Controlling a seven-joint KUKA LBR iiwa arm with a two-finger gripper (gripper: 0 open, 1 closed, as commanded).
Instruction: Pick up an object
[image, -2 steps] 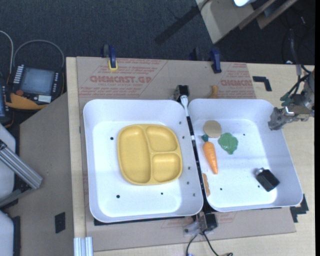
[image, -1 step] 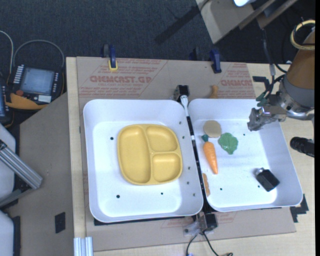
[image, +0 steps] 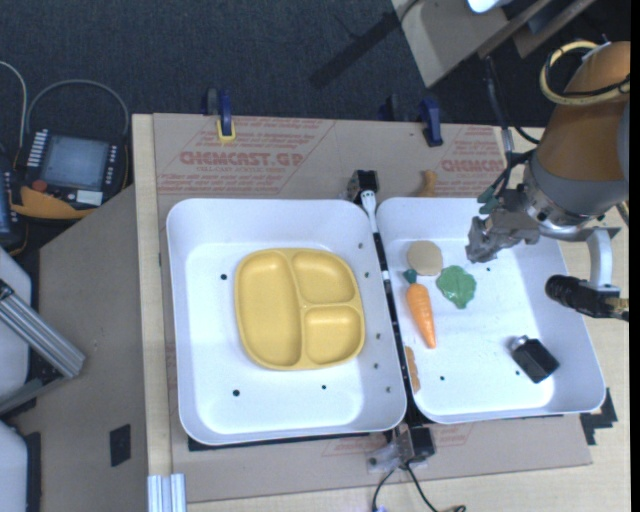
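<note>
Gripper (image: 481, 249) low over right bin (image: 570, 400), beside green toy (image: 457, 286) (finger state unreadable).

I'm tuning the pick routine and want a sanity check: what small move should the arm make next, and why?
Probably a short shift down-left, then a descent. The tool sits above the right bin, just up-right of the green leafy piece, with nothing seen in its grip. That piece lies nearest; the beige round piece and carrot lie farther left.

2 white bins on desk (image: 300, 150).
Left bin (image: 200, 390): yellow divided tray (image: 298, 307). Right bin (image: 560, 330): carrot (image: 422, 313), green piece (image: 456, 286), black block (image: 533, 359), claw (image: 482, 250) above.
</note>
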